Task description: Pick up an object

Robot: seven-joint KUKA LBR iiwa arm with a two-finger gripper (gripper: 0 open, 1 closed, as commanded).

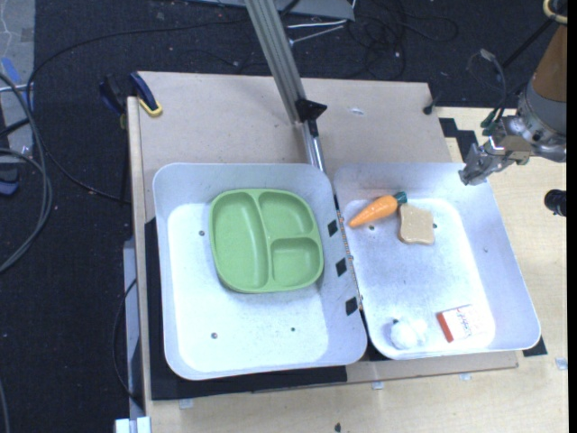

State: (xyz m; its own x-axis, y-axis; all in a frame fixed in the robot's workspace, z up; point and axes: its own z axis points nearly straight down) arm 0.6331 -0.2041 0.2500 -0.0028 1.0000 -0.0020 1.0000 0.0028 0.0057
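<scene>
Left to right: left bin (180,332) sits on the worktop (225,115) and carries a green divided plate (268,240), three compartments, all bare, lying flat in the upper middle of the bin. It's well apart from the arm, so I'd judge it isn't the likely target. The two bins touch or overlap along the centre seam, with small black clips or tabs along that edge. Right bin (487,242) holds the pickable stuff: toy carrot (374,209) near the top left, orange body with green tip pointing right, lying on its side; just beside it, close to touching, a tan slice-of-bread-shaped piece (416,225) lying flat. Well apart from those, near the bin's front edge: a small white roundish object (407,334), can't tell what it is, and next to it a small red-and-white box (462,323) lying flat at a slant. Gripper (475,170) hangs at the upper right corner of the right bin, above the rim, nothing visible between the jaws; can't tell whether they're wide or narrow at this size. My read: pick not started, arm is parked at the bin's edge, with carrot and bread nearest.
</scene>
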